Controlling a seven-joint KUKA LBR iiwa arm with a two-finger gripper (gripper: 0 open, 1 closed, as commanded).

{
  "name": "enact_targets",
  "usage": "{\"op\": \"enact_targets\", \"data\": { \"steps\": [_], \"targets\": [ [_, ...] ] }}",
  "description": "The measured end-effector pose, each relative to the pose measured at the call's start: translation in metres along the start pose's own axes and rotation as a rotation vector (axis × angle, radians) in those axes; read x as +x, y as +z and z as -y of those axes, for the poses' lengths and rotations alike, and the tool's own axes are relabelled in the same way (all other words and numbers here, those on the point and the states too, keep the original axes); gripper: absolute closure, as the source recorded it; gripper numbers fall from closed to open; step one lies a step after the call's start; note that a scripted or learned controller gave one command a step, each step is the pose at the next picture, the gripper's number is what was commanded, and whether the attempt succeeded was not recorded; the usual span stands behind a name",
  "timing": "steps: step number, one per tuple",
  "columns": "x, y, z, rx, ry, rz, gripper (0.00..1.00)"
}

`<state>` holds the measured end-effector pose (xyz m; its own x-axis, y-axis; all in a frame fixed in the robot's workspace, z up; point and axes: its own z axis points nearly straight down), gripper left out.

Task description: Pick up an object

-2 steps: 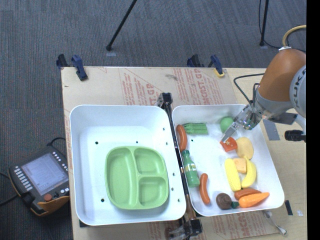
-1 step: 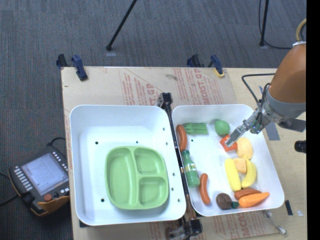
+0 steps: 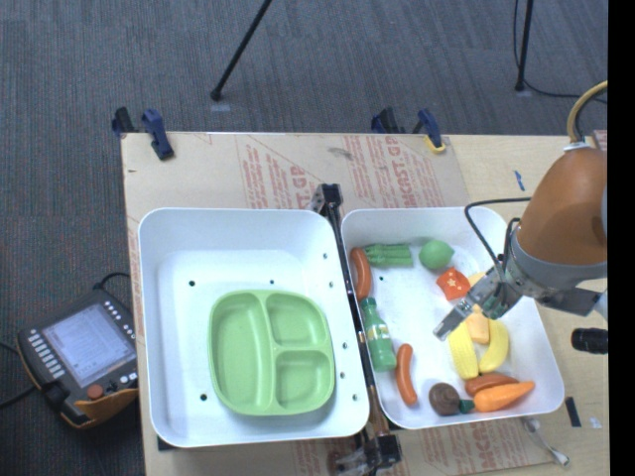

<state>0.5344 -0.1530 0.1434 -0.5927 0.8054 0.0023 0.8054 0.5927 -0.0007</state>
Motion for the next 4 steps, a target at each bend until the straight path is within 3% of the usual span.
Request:
{"op": "enact_targets", "data": {
  "steps": [1, 2, 3, 4],
  "targets": [
    [0.049, 0.056, 0.021, 0.000, -0.455, 0.000, 0.00],
    [0.048, 0.046, 0.021, -0.002, -0.449, 0.000, 1.00],
    [0.099, -0.044, -0.025, -0.002, -0.502, 0.003, 1.00],
    [0.124, -0.044, -0.018, 0.000, -0.685, 0.001, 1.00]
  ]
}}
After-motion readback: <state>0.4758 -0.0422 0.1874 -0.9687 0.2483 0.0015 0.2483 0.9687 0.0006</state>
